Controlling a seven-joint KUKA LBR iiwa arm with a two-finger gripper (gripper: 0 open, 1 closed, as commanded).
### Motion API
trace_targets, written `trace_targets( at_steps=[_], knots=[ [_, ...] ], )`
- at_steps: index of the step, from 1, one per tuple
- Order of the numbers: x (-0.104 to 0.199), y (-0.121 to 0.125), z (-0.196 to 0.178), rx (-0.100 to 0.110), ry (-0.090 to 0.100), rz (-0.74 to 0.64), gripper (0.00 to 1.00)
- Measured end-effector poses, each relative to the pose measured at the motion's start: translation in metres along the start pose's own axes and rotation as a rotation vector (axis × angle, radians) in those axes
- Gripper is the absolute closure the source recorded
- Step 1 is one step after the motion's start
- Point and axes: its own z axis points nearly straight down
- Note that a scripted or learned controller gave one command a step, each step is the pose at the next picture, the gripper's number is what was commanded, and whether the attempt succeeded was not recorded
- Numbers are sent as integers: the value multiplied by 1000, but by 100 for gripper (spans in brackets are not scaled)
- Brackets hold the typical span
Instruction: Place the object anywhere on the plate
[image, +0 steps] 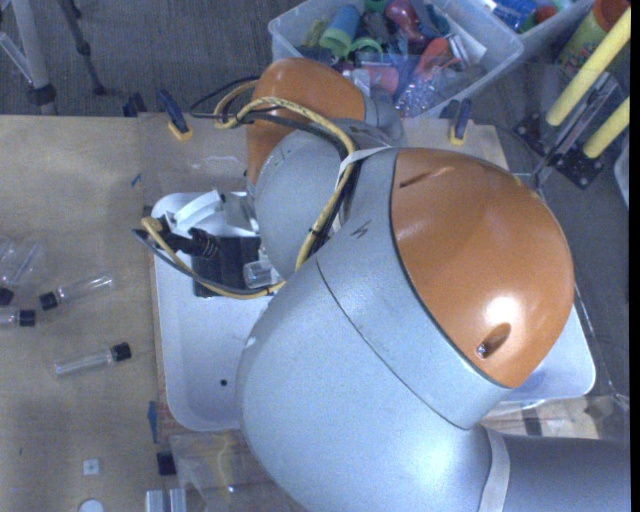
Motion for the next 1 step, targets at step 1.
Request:
trace_targets(
  at_steps=[1],
  knots=[
    [-65,64,20,12,-2,-295,100]
  ],
)
